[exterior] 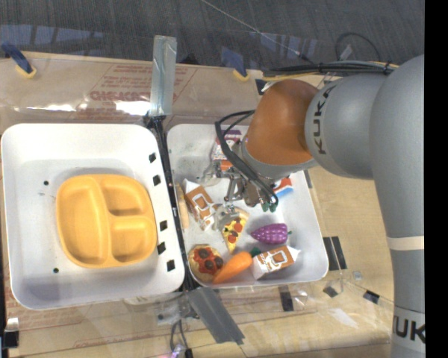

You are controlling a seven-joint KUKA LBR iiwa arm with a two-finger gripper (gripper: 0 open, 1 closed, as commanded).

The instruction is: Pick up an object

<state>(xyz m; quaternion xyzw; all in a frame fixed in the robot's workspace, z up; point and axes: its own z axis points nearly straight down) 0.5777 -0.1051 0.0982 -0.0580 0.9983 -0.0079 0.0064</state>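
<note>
The arm (343,125) bends down into the right bin (313,222), its jaws' state impossible to tell.

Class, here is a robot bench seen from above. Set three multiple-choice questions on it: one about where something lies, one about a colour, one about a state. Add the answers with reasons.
1. Where does the yellow divided tray lie?
A. in the left bin
B. in the right bin
C. on the floor

2. What colour is the toy grape bunch?
A. green
B. purple
C. white

3. How does the orange carrot rest?
A. lifted above the bin
B. standing on end on the tray
C. lying on the floor of the right bin

Answers:
1 A, the tray sits inside the left bin.
2 B, the bunch is purple.
3 C, the carrot lies near the front wall of the right bin, apart from the gripper.
</note>
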